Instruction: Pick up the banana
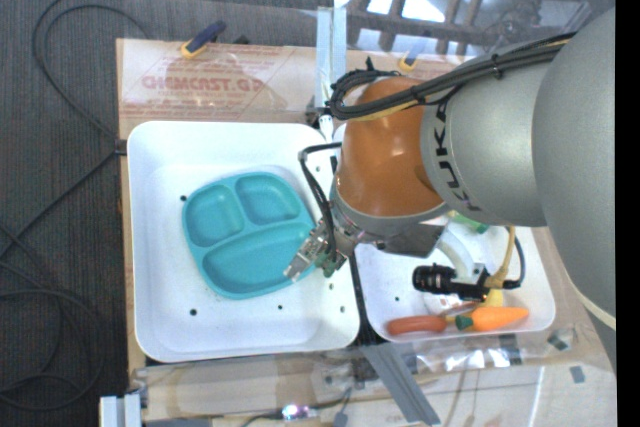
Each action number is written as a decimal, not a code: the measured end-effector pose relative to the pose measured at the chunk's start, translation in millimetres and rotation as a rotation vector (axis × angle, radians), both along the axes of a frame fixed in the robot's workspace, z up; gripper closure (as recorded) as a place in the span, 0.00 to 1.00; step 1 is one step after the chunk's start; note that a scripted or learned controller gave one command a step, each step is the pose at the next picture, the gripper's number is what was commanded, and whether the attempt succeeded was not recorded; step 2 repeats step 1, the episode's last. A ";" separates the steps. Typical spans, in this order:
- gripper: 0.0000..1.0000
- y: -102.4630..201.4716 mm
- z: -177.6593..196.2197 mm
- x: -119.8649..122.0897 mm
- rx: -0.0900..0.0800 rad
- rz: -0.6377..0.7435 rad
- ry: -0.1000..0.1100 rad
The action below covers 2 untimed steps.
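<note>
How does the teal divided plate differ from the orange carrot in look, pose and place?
The teal divided plate is broad, flat and blue-green with three compartments; the orange carrot is slim, tapered and orange. The plate lies in the left white bin, the carrot in the right white bin near its front edge. The plate lies in the open; the grey arm overhangs the carrot's bin. Both lie flat.

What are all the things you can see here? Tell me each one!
bins: two, white, side by side on the bench.
plate: one, teal, three sections, in the left bin.
carrot: one, orange, front of the right bin.
chili pepper: one, red, beside the carrot.
clamps: two, blue and yellow, at the bench's back edge.
banana: hidden or too unclear to tell.
arm: one, grey with an orange band, over the right bin.
gripper: one, at the plate's right edge.
</note>
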State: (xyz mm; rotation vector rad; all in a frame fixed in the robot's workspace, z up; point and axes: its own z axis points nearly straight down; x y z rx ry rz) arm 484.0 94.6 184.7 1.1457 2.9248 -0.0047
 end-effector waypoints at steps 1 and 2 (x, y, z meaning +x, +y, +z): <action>1.00 -0.7 -1.4 -0.2 0.001 0.266 0.001; 1.00 -0.7 -1.4 -0.2 0.001 0.266 0.001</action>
